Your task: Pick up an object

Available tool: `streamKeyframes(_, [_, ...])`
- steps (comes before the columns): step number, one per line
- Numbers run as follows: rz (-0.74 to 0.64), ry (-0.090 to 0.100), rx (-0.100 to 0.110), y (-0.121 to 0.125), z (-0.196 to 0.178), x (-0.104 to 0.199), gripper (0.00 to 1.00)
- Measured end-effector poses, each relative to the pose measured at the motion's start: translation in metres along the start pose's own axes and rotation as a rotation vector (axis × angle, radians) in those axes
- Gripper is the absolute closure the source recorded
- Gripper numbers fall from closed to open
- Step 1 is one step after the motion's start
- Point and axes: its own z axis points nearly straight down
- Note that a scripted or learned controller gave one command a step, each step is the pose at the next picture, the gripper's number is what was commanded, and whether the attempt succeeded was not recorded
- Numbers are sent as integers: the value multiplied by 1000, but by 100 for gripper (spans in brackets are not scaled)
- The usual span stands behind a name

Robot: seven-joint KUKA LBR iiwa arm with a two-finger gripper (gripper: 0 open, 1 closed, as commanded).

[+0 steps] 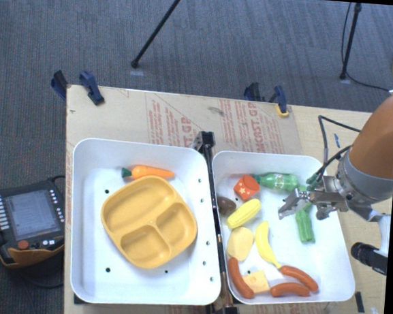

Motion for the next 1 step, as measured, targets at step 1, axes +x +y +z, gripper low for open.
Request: streamKeyframes(1, [498,1,2,-35,157,18,0])
